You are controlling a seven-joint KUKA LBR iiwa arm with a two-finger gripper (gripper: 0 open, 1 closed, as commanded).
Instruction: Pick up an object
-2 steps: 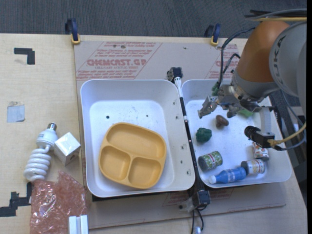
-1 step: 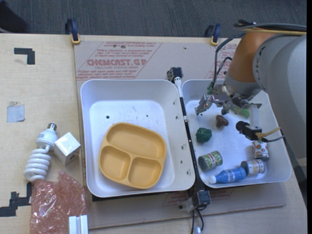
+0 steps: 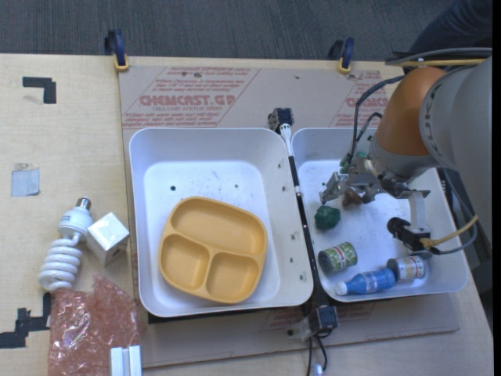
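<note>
In the right bin (image 3: 313, 143) my gripper (image 3: 344, 189) hangs low over the bin's upper middle, under the grey arm with its orange band. A dark green lump (image 3: 327, 217) lies just below and left of the gripper, close to it but apart. A small brownish thing (image 3: 357, 197) shows right at the gripper, too hidden to identify. Nearer the front lie a green-labelled can (image 3: 337, 257), a blue bottle (image 3: 368, 282) and a small silver-topped jar (image 3: 409, 269).
The left bin (image 3: 149, 151) holds a yellow divided plate (image 3: 213, 249). On the bench to the left lie a spiral light bulb (image 3: 66, 245), a white cube (image 3: 109, 236) and pink bubble wrap (image 3: 90, 331). The ridge where the two bins meet (image 3: 297, 202) runs just left of the green lump.
</note>
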